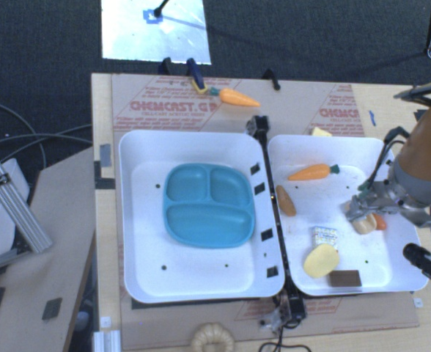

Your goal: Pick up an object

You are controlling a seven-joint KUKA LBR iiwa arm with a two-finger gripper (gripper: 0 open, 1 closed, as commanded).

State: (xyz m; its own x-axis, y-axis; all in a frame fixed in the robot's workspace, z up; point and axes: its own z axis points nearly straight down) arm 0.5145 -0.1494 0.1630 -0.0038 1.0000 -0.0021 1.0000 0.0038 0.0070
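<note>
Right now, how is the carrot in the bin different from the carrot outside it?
The carrot in the right bin lies on the white floor of the right bin, while the carrot outside lies on the brown board behind the bins. The one in the bin has its green top pointing to the view's right; the one outside has its top to the left, next to a blue thing. Both are orange with green tops and lie flat.

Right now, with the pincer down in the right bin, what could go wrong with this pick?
1. The pincer sits over a pale item with an orange-red piece beside it; it might catch both, or neither.
2. That spot is close to the right bin wall, so the target may slide against it.
3. The small packet and the yellow piece lie nearby and could be nudged.
</note>
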